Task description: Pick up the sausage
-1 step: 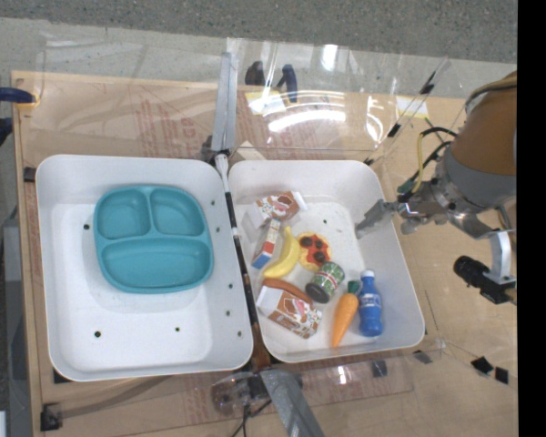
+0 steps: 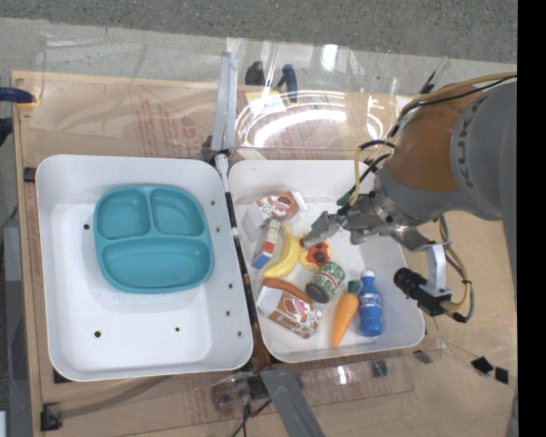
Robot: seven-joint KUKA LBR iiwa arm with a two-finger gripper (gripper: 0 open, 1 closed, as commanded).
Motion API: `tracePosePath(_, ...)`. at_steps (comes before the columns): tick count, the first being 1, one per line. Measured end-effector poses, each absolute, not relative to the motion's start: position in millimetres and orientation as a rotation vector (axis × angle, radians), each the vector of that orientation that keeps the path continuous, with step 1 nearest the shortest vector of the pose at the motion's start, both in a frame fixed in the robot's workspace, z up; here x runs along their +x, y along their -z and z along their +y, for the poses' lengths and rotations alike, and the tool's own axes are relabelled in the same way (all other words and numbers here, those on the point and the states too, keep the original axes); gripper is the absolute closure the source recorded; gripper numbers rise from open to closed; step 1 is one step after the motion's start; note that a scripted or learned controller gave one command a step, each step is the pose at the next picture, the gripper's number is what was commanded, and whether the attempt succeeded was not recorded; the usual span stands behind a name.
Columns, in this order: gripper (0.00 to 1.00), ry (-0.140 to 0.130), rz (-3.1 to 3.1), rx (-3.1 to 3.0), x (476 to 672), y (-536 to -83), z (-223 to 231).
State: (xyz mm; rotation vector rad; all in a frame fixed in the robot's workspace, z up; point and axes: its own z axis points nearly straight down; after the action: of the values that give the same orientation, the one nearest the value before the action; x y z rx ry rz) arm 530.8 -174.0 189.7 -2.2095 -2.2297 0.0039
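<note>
sausage [image 2: 286,289]: lying in right bin [image 2: 396,340], wedged between banana [image 2: 285,257] and carton [image 2: 291,314], so crowded.
gripper [image 2: 317,238]: hovering near the banana; finger state impossible to tell.

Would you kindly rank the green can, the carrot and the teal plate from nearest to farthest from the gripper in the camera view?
1. Green can, just below the gripper in the right bin.
2. Carrot, lower, near that bin's front edge.
3. Teal plate, far across in the left bin.

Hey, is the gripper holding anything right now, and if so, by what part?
Cannot be told. The gripper sits low over the right bin's toys; the sausage lies apart from it.
</note>
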Motion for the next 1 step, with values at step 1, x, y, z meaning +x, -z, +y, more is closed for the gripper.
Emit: tracePosePath(1, 0.0, -0.002, -2.432, -1.991, 554.0, -168.2, -200.6)
